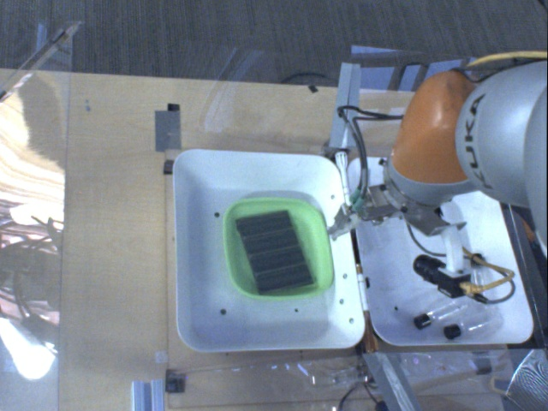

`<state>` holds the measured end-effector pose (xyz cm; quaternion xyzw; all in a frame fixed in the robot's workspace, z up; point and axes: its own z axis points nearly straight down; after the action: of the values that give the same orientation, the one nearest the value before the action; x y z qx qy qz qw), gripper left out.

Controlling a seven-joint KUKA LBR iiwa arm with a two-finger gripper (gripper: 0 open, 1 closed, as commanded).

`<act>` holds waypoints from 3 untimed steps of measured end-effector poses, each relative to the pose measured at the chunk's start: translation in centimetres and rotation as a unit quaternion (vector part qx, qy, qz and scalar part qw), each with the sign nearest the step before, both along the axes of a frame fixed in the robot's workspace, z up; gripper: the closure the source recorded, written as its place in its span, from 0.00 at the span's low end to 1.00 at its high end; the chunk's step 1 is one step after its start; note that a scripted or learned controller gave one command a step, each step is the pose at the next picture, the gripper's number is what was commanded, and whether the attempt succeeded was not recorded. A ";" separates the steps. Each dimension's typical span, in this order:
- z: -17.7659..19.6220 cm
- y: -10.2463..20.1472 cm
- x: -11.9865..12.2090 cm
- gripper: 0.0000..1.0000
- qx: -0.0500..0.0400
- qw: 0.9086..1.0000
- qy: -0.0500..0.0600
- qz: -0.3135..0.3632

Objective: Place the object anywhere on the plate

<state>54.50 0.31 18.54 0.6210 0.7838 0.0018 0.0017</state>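
Seemingly with its job done, a KUKA arm [445,135] hangs over the inner edge of the right bin [394,311], its gripper [344,219] low at the seam where the two white bins meet, just beside the right rim of the green plate [233,229]; whether the gripper is released or clenched cannot be told from this angle, and nothing can be seen held in it. The task's thing, a dark ribbed block [273,252], lies flat inside the plate, which sits near the middle of the left bin [197,255] on the pale wooden surface [111,229]. From the gripper the block lies to the view's left and a little toward the near side, with the plate's raised green rim between the two. The block's long axis runs from the far side of the plate to the near side, leaning slightly rightward as it comes nearer, so its long right flank faces the gripper almost broadside. All of its edges appear to sit within the green rim, which suggests the placing is complete and that any coming move is a retreat up and to the right, away from the plate rather than across it. A small clear piece with dark ends [445,324] lies near the front of the right bin, well apart from the block
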 end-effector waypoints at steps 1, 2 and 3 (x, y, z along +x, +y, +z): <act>1.5 -3.7 1.6 0.00 -0.001 1.000 -0.001 -0.009; 0.5 3.4 1.0 0.00 0.000 1.000 0.000 0.001; 6.7 -2.4 -0.3 0.00 0.000 0.999 -0.002 -0.032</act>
<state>54.18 -2.13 25.24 0.6462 0.7632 0.0028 0.0037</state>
